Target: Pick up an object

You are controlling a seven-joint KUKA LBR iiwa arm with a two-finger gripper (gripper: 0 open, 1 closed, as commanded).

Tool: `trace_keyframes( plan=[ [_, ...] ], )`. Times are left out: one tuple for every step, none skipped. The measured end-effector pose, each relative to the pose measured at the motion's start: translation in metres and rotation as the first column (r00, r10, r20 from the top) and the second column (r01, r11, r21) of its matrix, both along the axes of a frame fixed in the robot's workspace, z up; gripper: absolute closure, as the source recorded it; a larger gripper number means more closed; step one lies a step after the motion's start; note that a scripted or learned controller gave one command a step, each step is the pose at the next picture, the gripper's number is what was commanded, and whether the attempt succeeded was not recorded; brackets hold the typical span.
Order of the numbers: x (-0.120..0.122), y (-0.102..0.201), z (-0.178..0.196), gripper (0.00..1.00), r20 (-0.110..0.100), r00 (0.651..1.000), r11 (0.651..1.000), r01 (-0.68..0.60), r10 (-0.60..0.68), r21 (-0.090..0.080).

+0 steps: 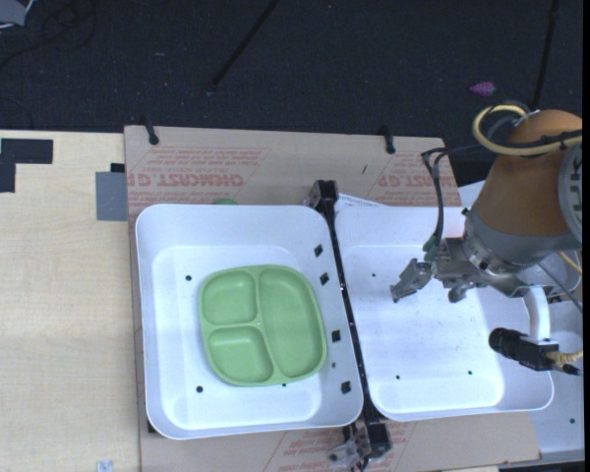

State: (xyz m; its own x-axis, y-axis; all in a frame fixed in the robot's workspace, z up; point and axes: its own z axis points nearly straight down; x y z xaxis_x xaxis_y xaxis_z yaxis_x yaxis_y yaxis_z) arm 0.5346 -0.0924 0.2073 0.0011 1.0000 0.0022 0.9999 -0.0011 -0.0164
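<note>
plate: green divided plate (262, 324) lies flat in the left bin (167, 254).
gripper: gripper (413, 281) hangs over the right bin (423, 382), well apart from the plate.
grip: cannot tell.

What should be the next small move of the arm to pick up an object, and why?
Probably it should travel left, toward the left bin. The gripper hangs over the right bin, with nothing visible under it, while the green divided plate lies flat in the left bin, apart from the gripper.
</note>
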Motion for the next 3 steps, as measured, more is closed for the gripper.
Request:
trace_keyframes(
  plan=[
    [0.003,0.000,0.007,0.00,0.012,1.000,1.000,-0.002,0.002,-0.001],
    [-0.003,-0.009,-0.045,0.00,0.008,1.000,1.000,0.000,0.000,-0.001],
    [-0.001,-0.009,-0.089,0.00,0.009,1.000,1.000,-0.001,0.001,0.000]
  ],
)
